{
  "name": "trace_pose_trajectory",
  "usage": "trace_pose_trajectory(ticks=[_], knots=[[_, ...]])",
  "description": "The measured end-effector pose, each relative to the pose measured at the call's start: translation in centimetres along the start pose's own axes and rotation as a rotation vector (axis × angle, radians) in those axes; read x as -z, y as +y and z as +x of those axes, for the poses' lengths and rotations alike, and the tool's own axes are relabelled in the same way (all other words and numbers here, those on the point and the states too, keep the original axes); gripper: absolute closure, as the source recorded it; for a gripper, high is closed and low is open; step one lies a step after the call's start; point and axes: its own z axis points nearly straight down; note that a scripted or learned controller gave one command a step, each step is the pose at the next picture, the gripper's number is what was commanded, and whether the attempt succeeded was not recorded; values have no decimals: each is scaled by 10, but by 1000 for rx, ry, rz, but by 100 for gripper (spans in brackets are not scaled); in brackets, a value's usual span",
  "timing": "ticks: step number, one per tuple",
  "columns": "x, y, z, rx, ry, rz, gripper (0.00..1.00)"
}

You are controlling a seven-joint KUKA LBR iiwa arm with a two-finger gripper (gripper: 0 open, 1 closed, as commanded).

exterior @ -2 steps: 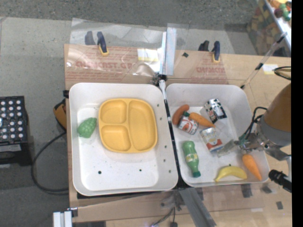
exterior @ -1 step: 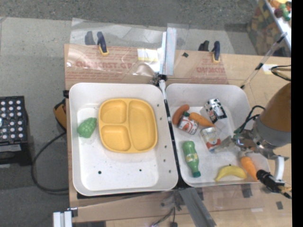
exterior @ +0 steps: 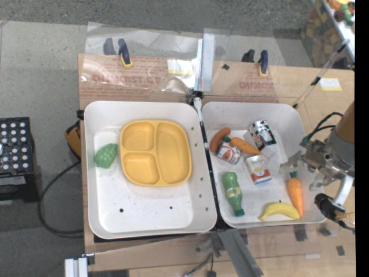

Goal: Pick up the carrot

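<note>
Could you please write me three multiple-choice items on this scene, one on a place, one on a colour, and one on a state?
1. Where does the carrot lie?
A. In the right bin, near its right wall
B. On the yellow tray
C. On the bench outside the bins

2. What colour is the divided tray in the left bin?
A. Blue
B. Yellow
C. Red

3. How does the green bottle stand?
A. Upright
B. Lying on its side
C. Held in the hand

Answers: 1 A, the carrot lies by the right wall above the banana. 2 B, the tray is plainly yellow. 3 B, its length lies flat on the bin floor.
</note>
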Motion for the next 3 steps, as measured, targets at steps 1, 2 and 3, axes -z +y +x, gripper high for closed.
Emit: trace_pose_trajectory(ticks=[1, 2, 3], knots=[[-62, 2, 9, 7, 7, -18, 0], [-58, -3, 9, 9, 5, -3, 100], [-58, -3, 11, 12, 8, 0, 0]])
